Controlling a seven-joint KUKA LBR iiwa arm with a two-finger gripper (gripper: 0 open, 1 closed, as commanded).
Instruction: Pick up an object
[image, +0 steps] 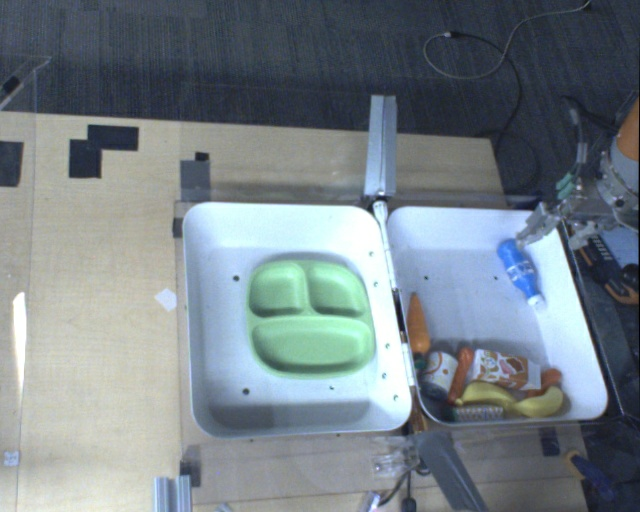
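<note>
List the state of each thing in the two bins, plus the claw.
green tray: upside down, flat in the left bin
blue bottle: lying on its side in the right bin
carrot: lying along the right bin's left wall
banana: lying in the near-edge pile
claw: above the right bin's far right corner
</note>
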